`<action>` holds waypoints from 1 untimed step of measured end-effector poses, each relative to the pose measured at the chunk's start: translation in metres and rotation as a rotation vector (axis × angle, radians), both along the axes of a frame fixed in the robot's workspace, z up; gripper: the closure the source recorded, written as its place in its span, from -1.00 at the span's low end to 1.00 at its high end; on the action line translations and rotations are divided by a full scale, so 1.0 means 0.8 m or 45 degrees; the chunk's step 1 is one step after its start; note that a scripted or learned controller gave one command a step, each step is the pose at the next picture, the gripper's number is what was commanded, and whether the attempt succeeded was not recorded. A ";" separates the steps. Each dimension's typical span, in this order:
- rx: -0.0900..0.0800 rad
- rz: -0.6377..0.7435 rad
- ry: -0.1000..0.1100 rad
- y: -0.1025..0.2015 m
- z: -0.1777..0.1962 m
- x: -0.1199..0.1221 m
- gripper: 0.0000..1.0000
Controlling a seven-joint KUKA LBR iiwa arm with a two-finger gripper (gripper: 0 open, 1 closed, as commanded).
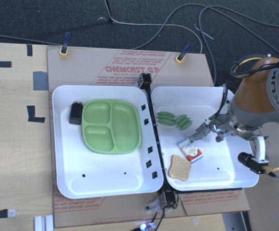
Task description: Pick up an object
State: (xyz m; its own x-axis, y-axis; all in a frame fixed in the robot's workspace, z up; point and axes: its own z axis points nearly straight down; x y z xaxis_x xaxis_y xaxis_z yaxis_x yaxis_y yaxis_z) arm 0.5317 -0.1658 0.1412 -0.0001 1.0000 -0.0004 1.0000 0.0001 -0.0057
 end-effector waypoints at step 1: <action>0.000 -0.001 -0.008 0.000 -0.063 0.001 -1.00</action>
